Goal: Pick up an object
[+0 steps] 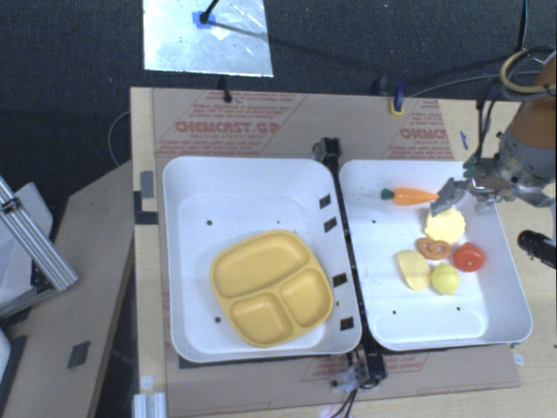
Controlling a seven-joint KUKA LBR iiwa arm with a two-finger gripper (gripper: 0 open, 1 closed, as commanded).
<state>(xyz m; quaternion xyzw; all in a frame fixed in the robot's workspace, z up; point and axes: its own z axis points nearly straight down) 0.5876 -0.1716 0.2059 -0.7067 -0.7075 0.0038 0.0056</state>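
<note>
The arm reaches in from the right, its tool (459, 192) hanging low over the far side of the right bin (505, 320), just beside the toy carrot (415, 196) and above a pale yellow slice (446, 226). Whether its fingers are spread or pressed together I cannot tell, and nothing shows between them. Nearer us lie a tomato (469, 257), a lemon (445, 279) and other toy food, crowded close. The carrot looks the cleanest pick — it lies apart. Centre across its narrow body, then descend straight. The left bin (187, 233) holds a yellow divided tray (272, 286).
</note>
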